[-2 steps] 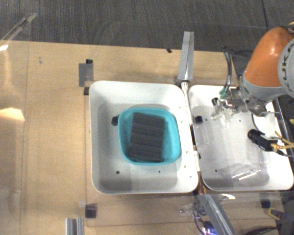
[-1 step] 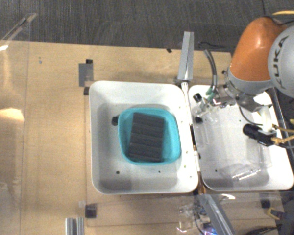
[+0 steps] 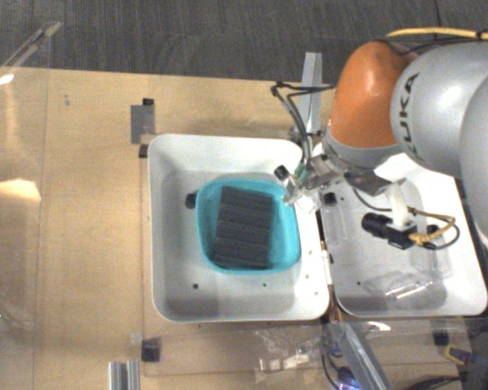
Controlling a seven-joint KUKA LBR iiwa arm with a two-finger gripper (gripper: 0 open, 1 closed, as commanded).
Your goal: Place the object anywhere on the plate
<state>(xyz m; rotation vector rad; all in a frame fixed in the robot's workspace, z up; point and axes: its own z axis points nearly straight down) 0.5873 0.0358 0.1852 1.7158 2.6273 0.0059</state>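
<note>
**Block on plate, claw at the rim**

The claw (image 3: pixel 297 187) is seen low over the upper right rim of the plate (image 3: pixel 289 238), just beside the wall where the 2 bins meet. How far it is open cannot be told, since it is viewed from above and partly covered by the wrist. Nothing is seen held in it. The arm (image 3: pixel 439 96) is reached in from the right, across the right bin (image 3: pixel 451 287). That is judged to be why the claw stands at the plate's nearer edge and not over its middle.

The block (image 3: pixel 244 226), dark grey and ridged, is found lying flat near the plate's middle. It is turned a little against the bin's sides, kept wholly inside the rim, and set apart from the claw. The plate, cyan and dished, is seated in the middle of the left bin (image 3: pixel 171 250), with white floor shown around it.

Any spot on the plate is allowed by the task, so the placing is judged done, if this block is the object meant. A flat lie in a dished plate is judged stable. A straight lift would be called for next, since a sideways sweep so near the rim could drag the plate
</note>
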